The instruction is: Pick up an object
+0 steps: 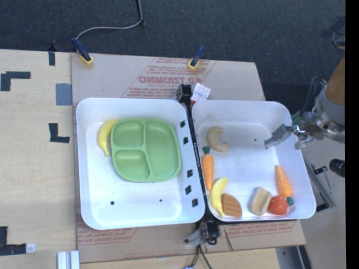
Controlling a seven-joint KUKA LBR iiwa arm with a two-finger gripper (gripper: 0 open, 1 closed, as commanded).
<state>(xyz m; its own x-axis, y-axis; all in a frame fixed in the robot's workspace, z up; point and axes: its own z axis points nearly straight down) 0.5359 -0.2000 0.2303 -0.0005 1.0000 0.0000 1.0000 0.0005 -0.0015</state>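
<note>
The gripper [286, 132] hovers at the right bin's [247, 112] right rim, its grasp impossible to judge. Below it lies a carrot [283, 181], beside perhaps a tomato [278, 205].

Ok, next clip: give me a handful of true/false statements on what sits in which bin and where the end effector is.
1. The green divided plate lies in the left bin. True.
2. A banana lies against the plate's left edge. True.
3. The croissant is in the left bin. False: it lies in the right bin, near the divider.
4. The end effector grips the tomato. False: it hovers by the right bin's right rim, and the tomato rests in the bin's lower right corner.
5. Two carrots lie in the right bin, one by the divider and one near the right side. True.
</note>
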